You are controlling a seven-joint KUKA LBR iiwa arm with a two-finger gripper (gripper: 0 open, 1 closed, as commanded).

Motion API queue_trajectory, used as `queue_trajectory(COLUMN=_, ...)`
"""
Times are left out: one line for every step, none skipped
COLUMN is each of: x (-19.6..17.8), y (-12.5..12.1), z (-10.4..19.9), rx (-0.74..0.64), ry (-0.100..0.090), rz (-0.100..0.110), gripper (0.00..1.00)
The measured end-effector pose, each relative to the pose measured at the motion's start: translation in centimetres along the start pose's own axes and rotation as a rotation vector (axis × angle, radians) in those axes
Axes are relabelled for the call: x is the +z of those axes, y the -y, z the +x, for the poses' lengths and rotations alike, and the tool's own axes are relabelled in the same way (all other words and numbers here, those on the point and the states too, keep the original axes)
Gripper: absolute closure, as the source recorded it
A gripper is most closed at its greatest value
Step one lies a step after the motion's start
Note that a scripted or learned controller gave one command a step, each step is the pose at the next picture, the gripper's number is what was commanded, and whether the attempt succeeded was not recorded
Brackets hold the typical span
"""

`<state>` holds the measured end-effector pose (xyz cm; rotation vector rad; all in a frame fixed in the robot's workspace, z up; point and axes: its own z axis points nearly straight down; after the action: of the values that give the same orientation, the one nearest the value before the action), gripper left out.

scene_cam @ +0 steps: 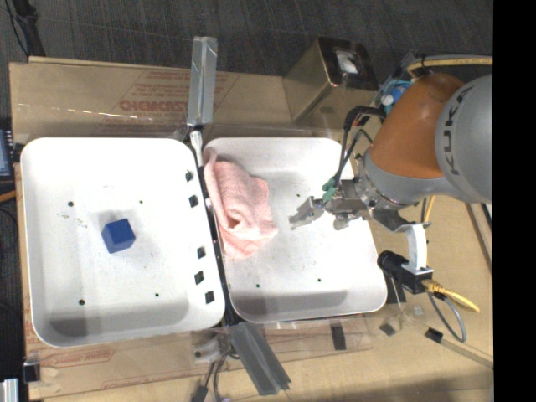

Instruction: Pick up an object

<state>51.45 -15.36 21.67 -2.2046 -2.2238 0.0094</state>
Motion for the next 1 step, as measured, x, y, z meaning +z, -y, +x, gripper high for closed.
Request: queue_trajectory(x=10.65, y=-6.77, z=4.62, rx=-0.05, ry=0.002, rz=0.001, gripper=0.0)
